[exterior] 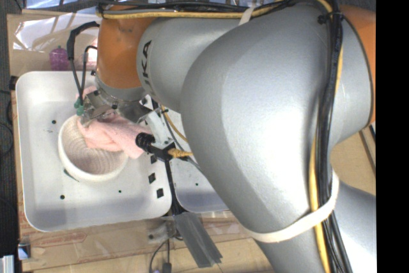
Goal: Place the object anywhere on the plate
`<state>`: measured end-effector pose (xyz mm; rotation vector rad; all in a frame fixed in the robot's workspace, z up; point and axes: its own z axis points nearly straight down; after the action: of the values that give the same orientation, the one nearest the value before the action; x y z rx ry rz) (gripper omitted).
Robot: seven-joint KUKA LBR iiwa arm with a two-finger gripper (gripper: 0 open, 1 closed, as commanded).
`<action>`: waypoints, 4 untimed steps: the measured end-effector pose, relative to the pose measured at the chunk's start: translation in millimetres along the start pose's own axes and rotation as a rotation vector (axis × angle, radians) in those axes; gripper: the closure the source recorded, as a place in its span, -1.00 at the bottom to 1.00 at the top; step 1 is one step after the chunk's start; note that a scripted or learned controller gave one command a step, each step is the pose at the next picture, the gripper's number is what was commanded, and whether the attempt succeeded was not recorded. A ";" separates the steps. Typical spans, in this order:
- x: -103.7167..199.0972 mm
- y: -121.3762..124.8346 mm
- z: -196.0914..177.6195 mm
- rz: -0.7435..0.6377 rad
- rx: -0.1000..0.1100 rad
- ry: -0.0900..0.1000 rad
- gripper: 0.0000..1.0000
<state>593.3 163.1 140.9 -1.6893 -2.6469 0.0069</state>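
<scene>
Camera view, from above the bench: the grey arm (268, 118) reaches in from the right and covers most of the right bin (199, 200). Its orange band (121, 51) sits over the upper part of the left bin (38, 201). The gripper (96, 109) is positioned at the upper rim of a white plate (89, 166) that rests in the left bin. A soft pink object (112, 137) lies across the upper right part of the plate, directly below the gripper. Whether the jaws are open or closed cannot be determined. A purple object (61, 59) stands outside the left bin, beyond its upper edge.
</scene>
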 end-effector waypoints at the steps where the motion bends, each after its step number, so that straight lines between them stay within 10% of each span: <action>1: -18.8 -72.2 -45.8 0.313 0.000 0.002 1.00; 2: 51.7 -74.0 -49.7 0.343 0.001 0.001 1.00; 3: 10.9 -64.8 -22.9 0.321 0.002 0.003 1.00; 4: -7.7 4.2 3.0 0.285 0.005 0.004 1.00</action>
<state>600.3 157.8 138.0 -2.0452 -2.3757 0.0113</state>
